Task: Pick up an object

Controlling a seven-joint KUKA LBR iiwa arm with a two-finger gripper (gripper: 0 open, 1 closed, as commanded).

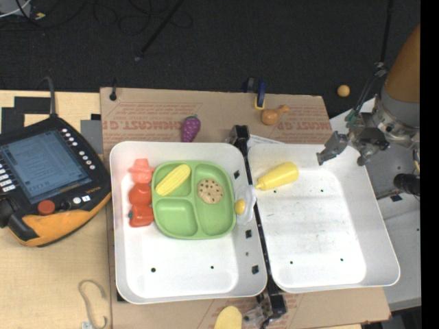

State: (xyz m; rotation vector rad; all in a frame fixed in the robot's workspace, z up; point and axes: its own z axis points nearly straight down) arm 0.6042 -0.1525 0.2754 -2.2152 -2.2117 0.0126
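2 shallow white bins are seen side by side on the bench [41, 279], and the green divided plate [195, 201] in the left bin [178, 269] is taken as the landmark. On the plate, a yellow corn cob [171, 179] is held in the upper-left compartment and a speckled cookie [210, 191] in the upper-right one. A red toy bottle [140, 202] is found just left of the plate, touching its edge, with a pink piece at its top. A small yellow ball [241, 207] is seen at the plate's right edge, against the wall between the bins.

To the right of the plate, in the upper-left corner of the right bin [343, 266], a yellow squeeze bottle [277, 176] is laid on its side, tilted.

Far right of the plate and a little above it, the pincer [345, 147] is held over the upper-right rim of the right bin, well apart from the yellow bottle. Whether its fingers are spread or pressed together cannot be told, and nothing is seen in it.

Above the plate, beyond the bins on the cardboard, a purple grape bunch [191, 127] and an orange-brown pear [273, 114] are lying. Left of the plate, a control pendant [48, 177] is resting on the bench. Below the plate, past the bins' near edge, a yellow lemon-like object [228, 317] is seen.
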